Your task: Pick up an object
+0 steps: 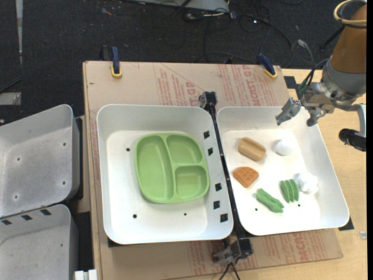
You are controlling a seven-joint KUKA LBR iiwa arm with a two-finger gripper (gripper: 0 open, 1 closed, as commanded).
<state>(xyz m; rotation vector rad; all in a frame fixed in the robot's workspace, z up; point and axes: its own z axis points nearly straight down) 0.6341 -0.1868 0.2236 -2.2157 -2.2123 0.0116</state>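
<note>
My gripper [300,113] hangs over the far right corner of the right bin [335,214], open, with nothing between its two grey fingers. Below it in that bin lie a tan bread roll [252,149], a white egg-like ball [282,147], an orange waffle piece [246,177], two green pea pods [269,200] [289,190] and a white lumpy piece [307,183]. The white ball is the closest to the gripper, a little toward the front of it.
The left bin [111,156] holds a green divided plate [172,167]. A black divider [218,150] runs between the bins. Yellow and blue clamps [116,63] [267,66] grip the board's far edge. White lids [35,150] lie to the left.
</note>
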